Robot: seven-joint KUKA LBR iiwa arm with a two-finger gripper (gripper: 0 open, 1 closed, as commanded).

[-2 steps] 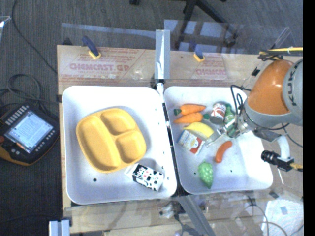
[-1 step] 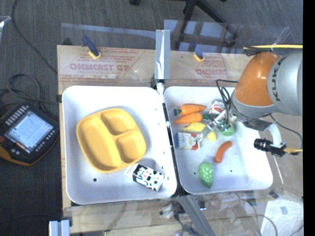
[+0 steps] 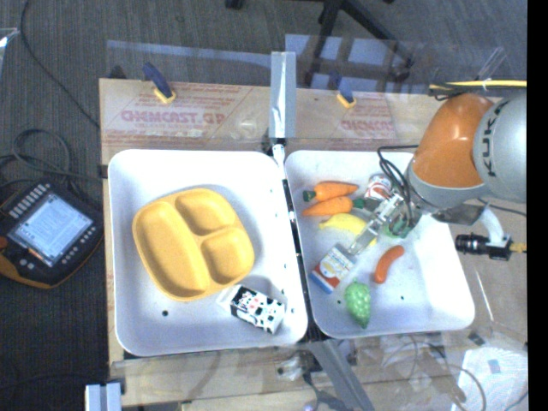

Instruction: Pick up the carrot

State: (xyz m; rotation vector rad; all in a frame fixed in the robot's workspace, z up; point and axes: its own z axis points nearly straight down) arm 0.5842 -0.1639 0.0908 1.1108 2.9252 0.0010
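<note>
From the camera view, the right bin (image 3: 454, 302) holds the carrot (image 3: 332, 206) in its far left part, lying with its long axis running left to right, green top at the left end; a second orange piece (image 3: 336, 189) lies just beyond it, nearly parallel. The gripper (image 3: 387, 211) hangs over the middle of the same bin, just to the right of the carrot's blunt end, and I cannot tell how it stands. So the carrot lies to the gripper's left and slightly far, and a grasp across its short axis looks the likely need. Near the gripper lie a yellow banana-like piece (image 3: 344, 223), a red chilli (image 3: 388, 263) and green grapes (image 3: 358, 302). The left bin (image 3: 128, 315) holds a yellow divided plate (image 3: 193, 242)
</note>
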